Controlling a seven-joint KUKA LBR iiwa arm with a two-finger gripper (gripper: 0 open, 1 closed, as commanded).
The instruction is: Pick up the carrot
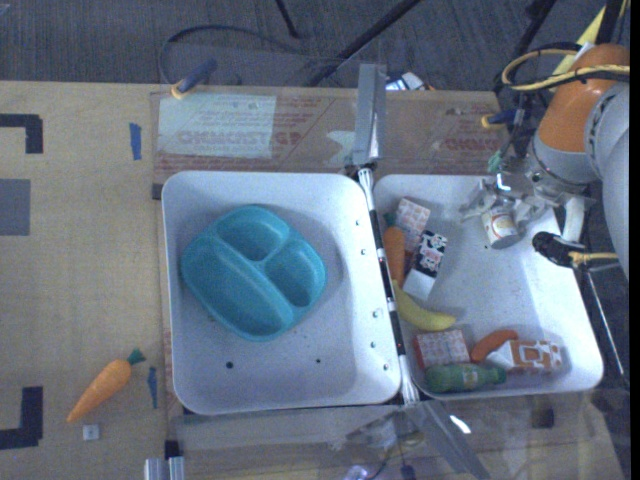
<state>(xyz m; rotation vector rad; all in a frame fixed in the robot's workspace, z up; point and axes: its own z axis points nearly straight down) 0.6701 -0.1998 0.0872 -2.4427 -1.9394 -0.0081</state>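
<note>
An orange carrot [396, 252] lies along the left wall of the right bin [560, 298], next to a black-and-white carton [429, 257]. A second carrot [100, 388] with a green top lies on the bench outside the bins, at the lower left. My gripper [503, 215] hangs over the far right part of the right bin, well to the right of the carrot in that bin and apart from it. Nothing from the bin shows in the gripper.
The left bin [200, 368] holds a blue divided plate [254, 270]. The right bin also has a small patterned box [412, 214], a banana [425, 314], a pink box [441, 348], a green bottle [463, 376], an orange sausage-shaped piece [493, 343] and an orange carton [537, 355].
</note>
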